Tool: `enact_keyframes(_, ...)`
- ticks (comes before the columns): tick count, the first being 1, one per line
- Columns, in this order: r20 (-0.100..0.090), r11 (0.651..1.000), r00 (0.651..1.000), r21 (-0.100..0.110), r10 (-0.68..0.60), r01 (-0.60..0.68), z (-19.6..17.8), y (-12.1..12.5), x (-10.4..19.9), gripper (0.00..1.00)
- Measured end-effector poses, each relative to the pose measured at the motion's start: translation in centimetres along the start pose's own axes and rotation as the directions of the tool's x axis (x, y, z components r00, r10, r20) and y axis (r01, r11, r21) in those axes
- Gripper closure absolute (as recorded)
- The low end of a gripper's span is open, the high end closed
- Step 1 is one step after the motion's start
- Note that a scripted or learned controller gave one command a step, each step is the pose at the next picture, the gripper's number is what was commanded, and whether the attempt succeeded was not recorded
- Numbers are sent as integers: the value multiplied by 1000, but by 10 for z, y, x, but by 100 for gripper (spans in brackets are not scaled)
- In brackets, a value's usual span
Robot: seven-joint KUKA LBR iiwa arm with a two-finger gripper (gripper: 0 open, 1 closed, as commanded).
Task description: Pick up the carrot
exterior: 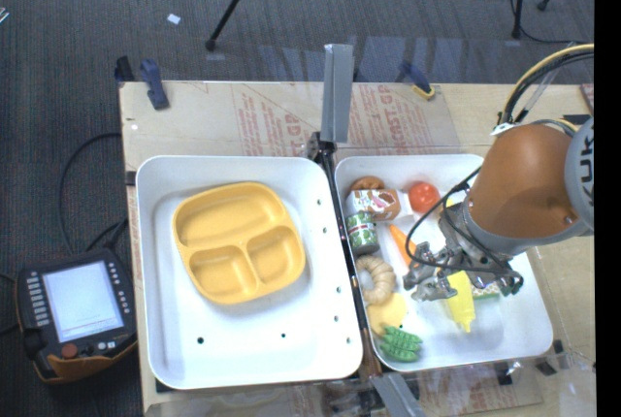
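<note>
Approach step: gripper (427, 277) low in the right bin (529, 333), finger state impossible to tell, just beside the carrot (399, 241) lying between donut (375, 278) and tomato (423, 197); next, probably centring over it before closing

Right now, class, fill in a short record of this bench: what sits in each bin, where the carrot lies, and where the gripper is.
left bin: yellow divided plate
right bin: carrot, tomato, can, bagel, yellow bottle, green toy
carrot position: between the can and the gripper, partly hidden by cables
gripper: low over the right bin, just right of the carrot
carrot held: not seen between the fingers
outside the bins: control pendant on the floor, left of the bench
</note>
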State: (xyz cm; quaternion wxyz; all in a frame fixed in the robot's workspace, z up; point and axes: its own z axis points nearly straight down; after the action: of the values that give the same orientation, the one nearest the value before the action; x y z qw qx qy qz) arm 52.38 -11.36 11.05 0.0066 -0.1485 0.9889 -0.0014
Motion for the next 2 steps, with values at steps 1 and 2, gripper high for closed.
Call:
enact_keyframes(1,0,999,999,-4,-43,43,-142,108,-28,100)
enact_keyframes(2,-9,906,906,-13,-422,422,-91,92,-12,100)
